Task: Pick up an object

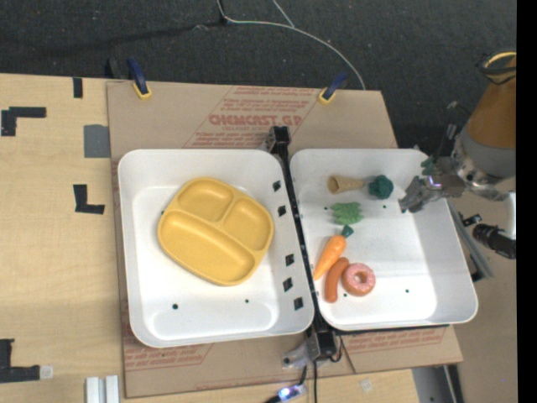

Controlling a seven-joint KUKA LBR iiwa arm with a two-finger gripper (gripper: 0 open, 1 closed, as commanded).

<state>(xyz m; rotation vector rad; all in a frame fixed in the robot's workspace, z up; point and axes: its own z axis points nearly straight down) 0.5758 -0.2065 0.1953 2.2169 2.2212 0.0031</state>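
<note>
Toys lie in the right bin (436, 250): an ice-cream cone (361, 185), broccoli (346, 213), carrot (330, 256), sausage (335, 280) and doughnut (360, 280). At that bin's far right edge hangs the gripper (417, 196) (nothing between its parted fingers). Left of that bin, another bin (134, 225) holds a yellow plate (216, 230).

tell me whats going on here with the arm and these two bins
A robot arm reaches in from the right, its gripper hovering over the right bin's upper right edge with nothing visibly in it. That bin holds an ice cream cone toy, broccoli, a carrot, a sausage and a pink donut. The left bin holds a yellow divided plate.
</note>
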